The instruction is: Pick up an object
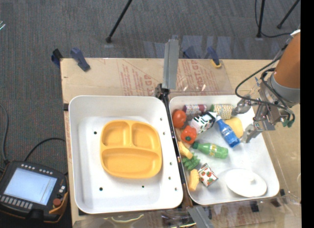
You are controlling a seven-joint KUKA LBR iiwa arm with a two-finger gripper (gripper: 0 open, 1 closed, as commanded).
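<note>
I am counting about a dozen small toy items lying in the right white bin (272, 165), all crowded toward its left and upper part: one blue plastic bottle (227, 133), one green plastic bottle (211, 149), one yellow lemon-shaped toy (235, 125), two red tomato-like toys (179, 118) and (188, 134), one black-and-white cow-patterned carton (203, 122), one dark red-labelled can (195, 109), one pale patterned can (222, 110), one small strawberry-printed box (207, 175), one orange carrot-like toy (194, 179), a green leafy toy (192, 163) and one white round lid-like plate (246, 182). The two-finger gripper (248, 119) is hanging over the upper right part of that bin, just beside the lemon-shaped toy and the blue bottle; its fingers are standing apart and I am seeing nothing between them, though I cannot tell whether a tip is touching the lemon. The left white bin (81, 173) is holding a single yellow three-compartment plastic tray (131, 148), lying flat near its middle. Both bins are sitting side by side on the wooden bench (122, 75).
</note>
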